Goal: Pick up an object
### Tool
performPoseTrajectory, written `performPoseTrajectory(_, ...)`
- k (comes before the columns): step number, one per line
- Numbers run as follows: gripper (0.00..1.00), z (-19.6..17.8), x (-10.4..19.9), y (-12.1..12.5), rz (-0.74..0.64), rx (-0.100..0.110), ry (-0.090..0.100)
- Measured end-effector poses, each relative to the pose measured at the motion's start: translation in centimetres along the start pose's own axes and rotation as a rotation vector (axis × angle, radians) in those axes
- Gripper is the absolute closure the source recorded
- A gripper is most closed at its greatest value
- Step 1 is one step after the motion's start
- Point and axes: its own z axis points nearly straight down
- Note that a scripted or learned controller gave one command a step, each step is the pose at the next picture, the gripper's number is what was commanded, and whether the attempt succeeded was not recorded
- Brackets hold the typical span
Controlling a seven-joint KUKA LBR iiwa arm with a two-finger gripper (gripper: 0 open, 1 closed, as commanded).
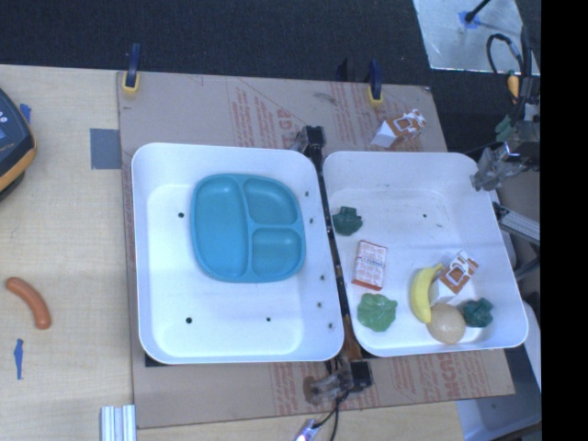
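Red print on the cardboard point(276, 108) under the bins is unreadable. Around one banana point(422, 293): two red-white packets, three green pieces, one beige ball. Gripper point(487, 168) state: can't tell.

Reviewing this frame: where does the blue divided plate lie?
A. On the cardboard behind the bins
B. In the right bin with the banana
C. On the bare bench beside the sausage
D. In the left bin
D: the blue divided plate sits alone inside the left bin, while the banana lies in the right bin.

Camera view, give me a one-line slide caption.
Blue divided plate in the left bin; banana and small items in the right bin.
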Motion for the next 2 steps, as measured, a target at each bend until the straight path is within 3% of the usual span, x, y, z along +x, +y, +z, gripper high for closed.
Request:
performPoseTrajectory(1, 0.00, 8.0, 6.4, 4.4, -0.002, 0.003, 0.001)
performPoseTrajectory(2, 0.00, 8.7, 12.0, -7.1, 0.000, 0.002, 0.001)
